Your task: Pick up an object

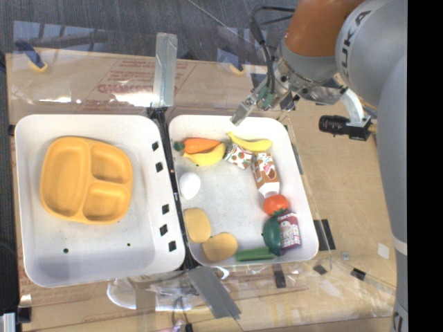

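Two white bins share the table; the right bin (299, 178) is crowded with toy food, a banana (250, 143) nearest the pincer (250, 106), which hangs released above the far rim, nothing between its fingers, likely poised to descend

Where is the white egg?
The egg lies in the right bin, against its left wall, below the carrot and above the two tan cookies.
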### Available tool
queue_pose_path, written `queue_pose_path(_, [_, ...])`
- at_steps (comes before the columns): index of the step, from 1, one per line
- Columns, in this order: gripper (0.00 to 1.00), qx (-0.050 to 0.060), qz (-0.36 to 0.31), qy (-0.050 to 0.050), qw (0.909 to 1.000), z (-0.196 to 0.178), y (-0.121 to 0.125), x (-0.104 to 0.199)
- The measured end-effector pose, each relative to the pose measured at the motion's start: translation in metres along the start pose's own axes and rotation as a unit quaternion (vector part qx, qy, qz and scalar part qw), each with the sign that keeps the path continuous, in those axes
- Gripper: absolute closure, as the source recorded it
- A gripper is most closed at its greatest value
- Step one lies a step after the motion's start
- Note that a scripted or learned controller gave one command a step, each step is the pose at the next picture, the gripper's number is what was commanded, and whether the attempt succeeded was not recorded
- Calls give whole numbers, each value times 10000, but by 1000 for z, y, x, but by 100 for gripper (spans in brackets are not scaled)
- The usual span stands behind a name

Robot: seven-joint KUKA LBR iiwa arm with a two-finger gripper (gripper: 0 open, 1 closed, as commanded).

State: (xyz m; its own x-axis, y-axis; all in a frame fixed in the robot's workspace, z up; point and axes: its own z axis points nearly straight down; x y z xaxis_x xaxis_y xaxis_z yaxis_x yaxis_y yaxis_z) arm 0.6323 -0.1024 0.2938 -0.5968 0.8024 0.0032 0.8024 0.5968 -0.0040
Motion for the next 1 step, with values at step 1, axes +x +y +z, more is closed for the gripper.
queue_pose_path(1, [100, -2, 646, -2, 9979, 24, 48, 35])
